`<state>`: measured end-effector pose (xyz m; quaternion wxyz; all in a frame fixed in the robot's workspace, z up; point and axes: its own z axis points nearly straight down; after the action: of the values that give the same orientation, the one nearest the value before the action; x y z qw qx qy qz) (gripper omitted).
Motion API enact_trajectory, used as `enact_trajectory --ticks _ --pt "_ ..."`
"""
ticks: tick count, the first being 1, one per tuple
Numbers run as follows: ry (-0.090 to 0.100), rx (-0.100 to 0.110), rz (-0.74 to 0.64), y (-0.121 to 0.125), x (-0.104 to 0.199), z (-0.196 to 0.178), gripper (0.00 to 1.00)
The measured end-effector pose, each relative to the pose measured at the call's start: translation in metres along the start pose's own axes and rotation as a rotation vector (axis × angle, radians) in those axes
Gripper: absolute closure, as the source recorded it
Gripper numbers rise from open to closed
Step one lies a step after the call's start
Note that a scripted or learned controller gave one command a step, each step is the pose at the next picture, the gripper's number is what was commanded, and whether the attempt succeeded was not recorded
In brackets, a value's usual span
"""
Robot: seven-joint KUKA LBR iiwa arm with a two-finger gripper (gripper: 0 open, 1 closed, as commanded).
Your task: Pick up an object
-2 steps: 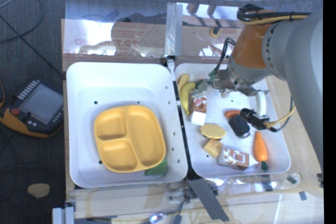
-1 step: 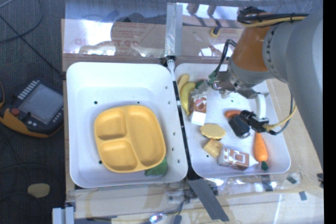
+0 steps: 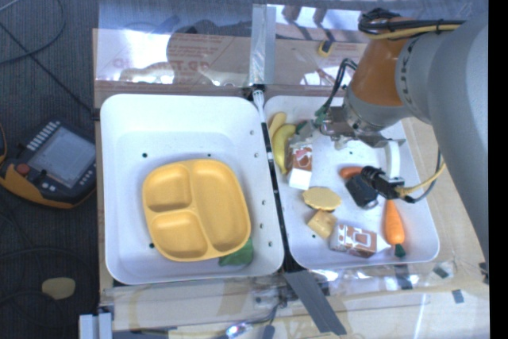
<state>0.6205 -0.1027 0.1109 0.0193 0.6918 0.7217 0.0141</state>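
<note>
My gripper [image 3: 343, 129] hangs low over the back of the right bin [image 3: 425, 248], under the orange wrist band. Just left of it lie a yellow banana [image 3: 278, 140] and a small brown and white carton [image 3: 301, 157], with a white block [image 3: 299, 177] in front of the carton. Nearer the front are a round yellow biscuit [image 3: 321, 198], a tan cube [image 3: 321, 224], a brown and white box [image 3: 354, 239] and an orange carrot [image 3: 394, 223]. A small red-orange piece [image 3: 350, 171] lies below the gripper. I see nothing held.
The left bin [image 3: 119, 171] holds a yellow divided plate [image 3: 196, 208] with a green leaf [image 3: 238, 254] poking out at its front corner. A clear wall stands behind both bins. A handheld controller [image 3: 48, 163] lies on the floor at the left.
</note>
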Motion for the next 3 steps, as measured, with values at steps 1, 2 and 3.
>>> enact_trajectory --ticks 1,2,3 --pt "0.003 0.009 -0.022 0.010 -0.001 0.001 0.00" --pt "0.001 0.013 -0.058 0.017 -0.001 0.001 0.00" --pt "-0.003 -0.016 -0.079 -0.016 -0.003 -0.001 0.00"
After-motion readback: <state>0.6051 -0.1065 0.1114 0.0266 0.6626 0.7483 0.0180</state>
